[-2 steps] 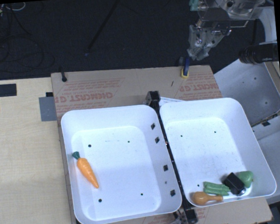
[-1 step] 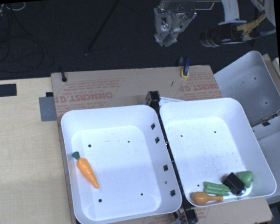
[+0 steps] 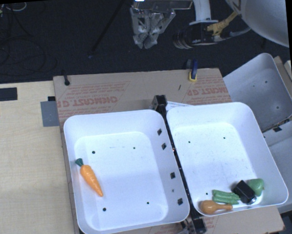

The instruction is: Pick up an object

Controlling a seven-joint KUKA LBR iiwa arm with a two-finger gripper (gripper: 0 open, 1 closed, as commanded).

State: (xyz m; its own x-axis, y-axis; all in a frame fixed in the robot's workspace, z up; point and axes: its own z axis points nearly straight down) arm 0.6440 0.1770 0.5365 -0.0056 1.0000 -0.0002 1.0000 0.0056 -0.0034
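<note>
The task stands at its very start: nothing is lifted, and every candidate lies loose in the two shallow white plastic bins on the bench. In the left white bin (image 3: 113, 123) a small orange toy carrot with a green top (image 3: 91, 179) lies alone against the left wall, tilted with its tip toward the near side. In the right white bin (image 3: 212, 115) a cluster sits in the near right corner: a yellow-orange gourd-shaped toy (image 3: 215, 207), a green pod-shaped toy (image 3: 225, 197), a black block (image 3: 244, 192) and a rounded green piece (image 3: 256, 185), all touching or just beside one another. The grey arm's end effector (image 3: 149, 30) hangs at the far edge, well apart from both bins; whether it is spread or pressed together I cannot tell. By my judgement the next move calls for choosing a target and descending over it; the carrot looks easiest, being isolated, though it hugs the wall.
</note>
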